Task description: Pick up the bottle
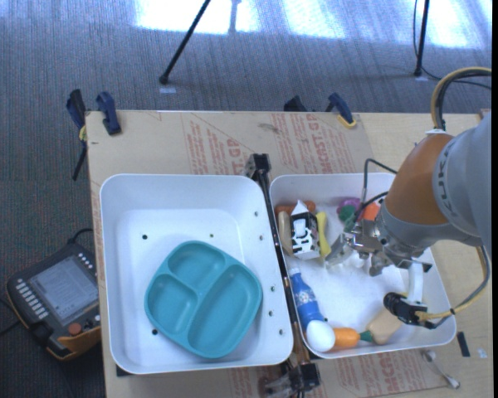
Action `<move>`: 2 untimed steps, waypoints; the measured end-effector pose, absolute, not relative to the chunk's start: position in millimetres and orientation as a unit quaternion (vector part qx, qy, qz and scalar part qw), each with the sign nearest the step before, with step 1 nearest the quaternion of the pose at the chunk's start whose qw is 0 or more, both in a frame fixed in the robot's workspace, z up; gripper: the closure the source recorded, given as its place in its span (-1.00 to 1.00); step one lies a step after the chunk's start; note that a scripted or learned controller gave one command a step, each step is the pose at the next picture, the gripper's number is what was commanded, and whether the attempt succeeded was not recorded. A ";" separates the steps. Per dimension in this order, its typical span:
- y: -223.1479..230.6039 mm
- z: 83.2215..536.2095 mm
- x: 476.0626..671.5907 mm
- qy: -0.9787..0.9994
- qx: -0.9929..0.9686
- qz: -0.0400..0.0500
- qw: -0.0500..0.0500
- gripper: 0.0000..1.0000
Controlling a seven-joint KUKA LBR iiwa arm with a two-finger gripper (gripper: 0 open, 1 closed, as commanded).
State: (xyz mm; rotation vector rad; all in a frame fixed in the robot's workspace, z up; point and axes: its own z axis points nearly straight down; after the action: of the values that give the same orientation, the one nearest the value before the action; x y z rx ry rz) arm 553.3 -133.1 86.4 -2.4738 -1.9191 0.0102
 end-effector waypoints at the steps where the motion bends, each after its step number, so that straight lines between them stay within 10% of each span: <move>1: -133.5 92.7 552.5 -0.612 -0.791 0.005 0.009 1.00; 2: -130.5 206.7 491.3 -0.533 -0.846 0.003 0.003 1.00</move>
State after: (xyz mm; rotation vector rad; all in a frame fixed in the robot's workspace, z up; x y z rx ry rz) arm 491.3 -130.5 206.7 -2.6533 -1.6708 0.0092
